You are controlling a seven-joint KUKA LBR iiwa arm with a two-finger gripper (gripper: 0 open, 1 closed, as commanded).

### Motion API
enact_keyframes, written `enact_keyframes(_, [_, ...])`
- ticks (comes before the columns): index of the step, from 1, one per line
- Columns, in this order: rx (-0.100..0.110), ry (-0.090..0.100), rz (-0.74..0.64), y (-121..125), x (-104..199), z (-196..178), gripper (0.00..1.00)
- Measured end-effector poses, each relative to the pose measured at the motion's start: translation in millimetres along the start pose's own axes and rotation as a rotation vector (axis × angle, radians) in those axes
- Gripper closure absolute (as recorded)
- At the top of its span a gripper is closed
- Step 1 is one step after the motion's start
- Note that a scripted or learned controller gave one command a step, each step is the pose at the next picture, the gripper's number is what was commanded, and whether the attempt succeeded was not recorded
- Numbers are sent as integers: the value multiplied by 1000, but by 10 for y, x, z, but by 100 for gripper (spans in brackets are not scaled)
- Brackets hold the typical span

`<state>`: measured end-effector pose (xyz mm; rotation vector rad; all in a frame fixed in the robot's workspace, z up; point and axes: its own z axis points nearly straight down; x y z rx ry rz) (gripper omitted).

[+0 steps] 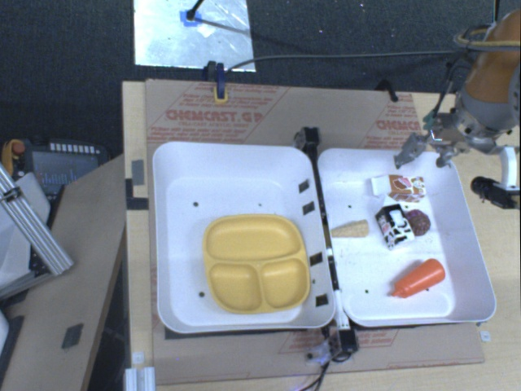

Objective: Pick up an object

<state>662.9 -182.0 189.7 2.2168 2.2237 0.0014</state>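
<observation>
Objects lie in the right bin (468, 243), down-left of my hand (425, 149), which hovers released over the bin's far edge. Largest to smallest: one orange carrot (418, 277), slanting up-right; one cow-patterned carton (392, 226); one snack packet (405, 187), nearest me; one wedge (350, 230).

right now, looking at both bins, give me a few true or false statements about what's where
1. The yellow divided tray lies in the left bin. True.
2. The orange carrot lies in the left bin. False: it lies in the right bin, near its front.
3. The gripper holds the carrot. False: it hangs over the right bin's far edge, apart from the carrot.
4. The black and white item lies beside a dark red round item. True.
5. The tray has one compartment. False: it has three.
</observation>
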Motion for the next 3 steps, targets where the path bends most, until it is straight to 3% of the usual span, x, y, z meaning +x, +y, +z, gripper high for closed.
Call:
enact_keyframes(1, [3, 0, 0, -65, 38, 527, 0])
enact_keyframes(2, [-16, -5, -1, -10, 22, 787, 0])
enact_keyframes(3, [-26, 0, -5, 27, 53, 651, 100])
